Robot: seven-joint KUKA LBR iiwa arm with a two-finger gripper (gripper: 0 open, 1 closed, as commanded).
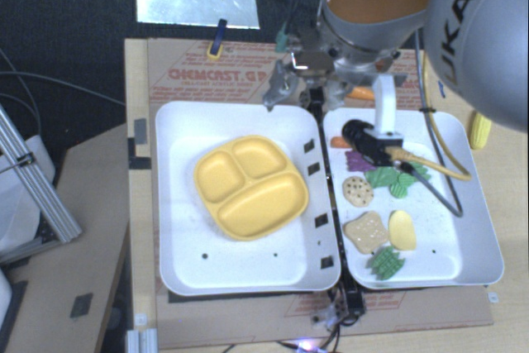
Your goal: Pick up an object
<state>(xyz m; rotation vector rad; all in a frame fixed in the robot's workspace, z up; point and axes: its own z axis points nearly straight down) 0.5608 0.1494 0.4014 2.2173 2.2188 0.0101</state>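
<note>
Your gripper sits past the yellow compartment plate's far right corner; you cannot tell whether it's spread or pinching.

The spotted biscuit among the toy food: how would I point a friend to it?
Look in the white bin on the view's right, not the one holding the yellow tray. Along its left wall, about halfway down, the biscuit lies just above a tan toast-shaped piece. It alone is round, flat and dotted with dark chips.
</note>
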